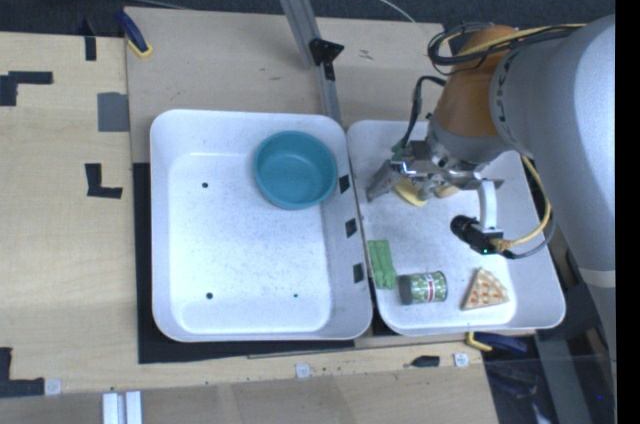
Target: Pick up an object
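Yellow object [412,193] in right bin [530,312] at its 11 o'clock, pale, partly hidden under gripper [405,180], grip state unclear, green strip [382,262], can [424,288], pizza slice [485,290] at 6 o'clock, left bin [190,312] with blue bowl [295,169] at 1 o'clock

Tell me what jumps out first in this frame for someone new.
The big grey arm with the orange band fills the right side, its gripper low in the right white bin over a small pale yellow object. Next, the round teal bowl in the left white bin. A small green-labelled can and a toy pizza slice lie near the right bin's front edge.
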You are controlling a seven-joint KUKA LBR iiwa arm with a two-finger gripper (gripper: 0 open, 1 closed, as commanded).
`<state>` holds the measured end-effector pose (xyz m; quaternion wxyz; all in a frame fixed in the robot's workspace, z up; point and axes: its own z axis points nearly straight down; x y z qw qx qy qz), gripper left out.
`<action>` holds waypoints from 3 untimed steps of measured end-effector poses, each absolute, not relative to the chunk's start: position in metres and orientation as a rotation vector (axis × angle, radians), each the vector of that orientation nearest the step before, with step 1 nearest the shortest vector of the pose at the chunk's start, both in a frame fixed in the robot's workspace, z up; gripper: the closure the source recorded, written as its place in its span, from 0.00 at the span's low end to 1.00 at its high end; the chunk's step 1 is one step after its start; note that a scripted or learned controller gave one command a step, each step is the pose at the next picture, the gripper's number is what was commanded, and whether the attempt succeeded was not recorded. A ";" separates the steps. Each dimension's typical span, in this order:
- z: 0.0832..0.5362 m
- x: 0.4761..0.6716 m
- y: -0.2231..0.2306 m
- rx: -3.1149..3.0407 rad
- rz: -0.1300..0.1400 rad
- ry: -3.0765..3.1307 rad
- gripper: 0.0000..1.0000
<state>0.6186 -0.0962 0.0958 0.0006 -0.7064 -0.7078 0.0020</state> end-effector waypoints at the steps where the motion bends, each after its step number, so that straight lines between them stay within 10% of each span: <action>1: 0.094 0.621 -0.097 -2.225 -0.002 -2.228 0.00; 2: 0.105 0.623 -0.098 -2.229 -0.006 -2.234 1.00; 3: 0.157 0.632 -0.104 -2.222 -0.003 -2.225 1.00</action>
